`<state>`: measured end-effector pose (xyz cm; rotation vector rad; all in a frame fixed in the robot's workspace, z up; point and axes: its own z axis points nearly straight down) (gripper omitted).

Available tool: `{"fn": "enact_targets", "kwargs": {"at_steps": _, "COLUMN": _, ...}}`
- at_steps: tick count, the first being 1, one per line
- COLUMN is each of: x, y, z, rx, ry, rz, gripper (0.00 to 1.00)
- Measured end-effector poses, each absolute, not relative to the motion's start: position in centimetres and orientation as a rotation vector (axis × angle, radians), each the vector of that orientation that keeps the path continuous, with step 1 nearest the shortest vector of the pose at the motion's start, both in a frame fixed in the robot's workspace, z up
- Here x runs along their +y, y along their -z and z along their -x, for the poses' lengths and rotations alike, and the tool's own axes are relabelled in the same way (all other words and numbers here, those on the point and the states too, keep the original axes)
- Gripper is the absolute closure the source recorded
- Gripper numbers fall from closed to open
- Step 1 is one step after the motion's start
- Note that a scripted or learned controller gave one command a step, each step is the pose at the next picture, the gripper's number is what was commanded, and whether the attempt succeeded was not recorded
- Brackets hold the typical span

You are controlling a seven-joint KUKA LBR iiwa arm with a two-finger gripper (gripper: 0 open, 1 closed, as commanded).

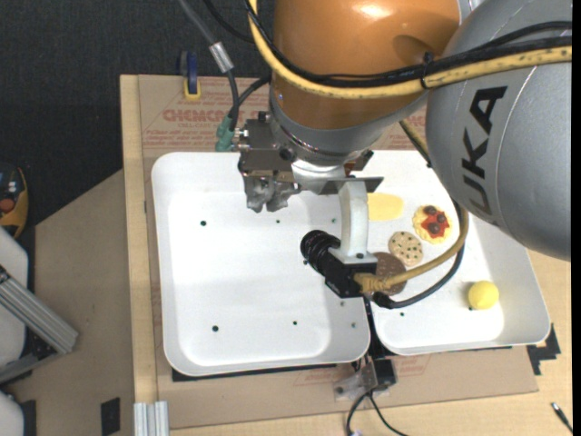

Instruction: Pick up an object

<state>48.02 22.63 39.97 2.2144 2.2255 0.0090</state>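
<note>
You are looking past the arm (381,53) hanging over the left bin (236,334); its claw (265,192) is gripping nothing visible, opening unclear. Cookie (405,247), tart (432,223) and ball (482,294) are lying in the right bin (454,334).

- Gripper (266,192) low over the left bin (182,243), near its far edge.
- In the right bin (508,325): yellow ball (482,294), chip cookie (405,247), red-topped tart (432,223), pale yellow piece (385,207).
- Cookie just beside tart; ball well apart.

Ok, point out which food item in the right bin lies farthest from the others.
The yellow ball, alone toward the right bin's near right corner; the others cluster together farther up.
</note>
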Motion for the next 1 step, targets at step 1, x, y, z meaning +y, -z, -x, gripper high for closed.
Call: {"fn": "enact_targets", "kwargs": {"at_steps": 1, "x": 22.68, "y": -40.98, "z": -48.06, "rx": 2.226, "ry": -0.011, "rz": -2.213, "gripper": 1.0}}
